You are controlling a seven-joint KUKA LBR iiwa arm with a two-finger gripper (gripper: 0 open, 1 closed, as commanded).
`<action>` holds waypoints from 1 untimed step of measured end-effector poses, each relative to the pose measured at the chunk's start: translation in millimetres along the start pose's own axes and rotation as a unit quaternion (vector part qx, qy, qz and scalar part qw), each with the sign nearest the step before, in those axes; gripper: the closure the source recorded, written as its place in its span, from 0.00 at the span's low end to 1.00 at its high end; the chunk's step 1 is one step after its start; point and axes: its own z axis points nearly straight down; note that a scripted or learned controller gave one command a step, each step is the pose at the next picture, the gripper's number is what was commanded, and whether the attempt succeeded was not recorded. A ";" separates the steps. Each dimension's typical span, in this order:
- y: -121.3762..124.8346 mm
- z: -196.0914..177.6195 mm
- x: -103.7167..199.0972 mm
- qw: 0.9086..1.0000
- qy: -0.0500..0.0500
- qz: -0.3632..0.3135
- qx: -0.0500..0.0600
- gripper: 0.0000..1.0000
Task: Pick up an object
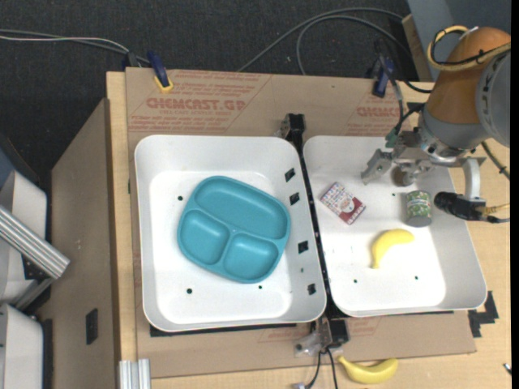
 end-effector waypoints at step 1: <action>-0.1 52.3 0.8 1.000 0.000 0.000 0.000 0.00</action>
